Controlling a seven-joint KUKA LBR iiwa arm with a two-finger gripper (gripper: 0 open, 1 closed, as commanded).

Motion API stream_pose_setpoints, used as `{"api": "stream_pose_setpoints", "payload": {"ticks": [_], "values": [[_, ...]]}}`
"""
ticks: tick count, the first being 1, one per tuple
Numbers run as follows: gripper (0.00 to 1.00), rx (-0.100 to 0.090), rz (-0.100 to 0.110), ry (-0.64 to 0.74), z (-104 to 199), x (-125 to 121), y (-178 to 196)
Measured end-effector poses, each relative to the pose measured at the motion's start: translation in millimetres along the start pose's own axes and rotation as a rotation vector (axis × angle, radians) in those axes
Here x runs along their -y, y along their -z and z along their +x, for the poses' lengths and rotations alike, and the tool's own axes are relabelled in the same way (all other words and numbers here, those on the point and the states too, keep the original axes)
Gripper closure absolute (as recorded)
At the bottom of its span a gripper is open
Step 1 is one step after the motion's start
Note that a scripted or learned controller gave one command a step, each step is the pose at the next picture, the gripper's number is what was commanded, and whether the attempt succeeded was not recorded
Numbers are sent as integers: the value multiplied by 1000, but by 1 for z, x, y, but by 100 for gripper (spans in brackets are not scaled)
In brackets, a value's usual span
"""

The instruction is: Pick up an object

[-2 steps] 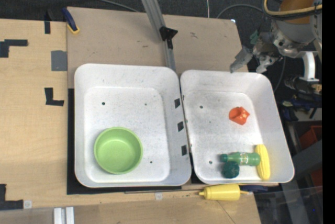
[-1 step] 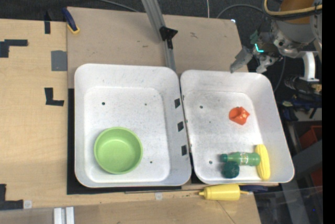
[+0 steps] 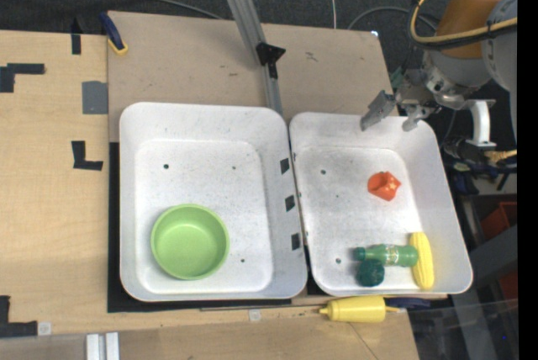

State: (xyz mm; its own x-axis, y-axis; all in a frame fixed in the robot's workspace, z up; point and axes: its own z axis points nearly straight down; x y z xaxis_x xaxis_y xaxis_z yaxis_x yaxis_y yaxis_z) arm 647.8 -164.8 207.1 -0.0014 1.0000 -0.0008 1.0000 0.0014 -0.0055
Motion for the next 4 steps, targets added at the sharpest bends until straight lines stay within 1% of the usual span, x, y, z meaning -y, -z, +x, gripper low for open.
{"api": "stream_pose_setpoints", "payload": {"ticks": [1, 2, 3, 4], "values": [[0, 0, 2, 0, -2, 5, -64], [0, 0, 2, 1, -1, 6, -119], [100, 1, -3, 2, -1, 4, -105], [100, 1, -10, 0, -2, -7, -54]]}}
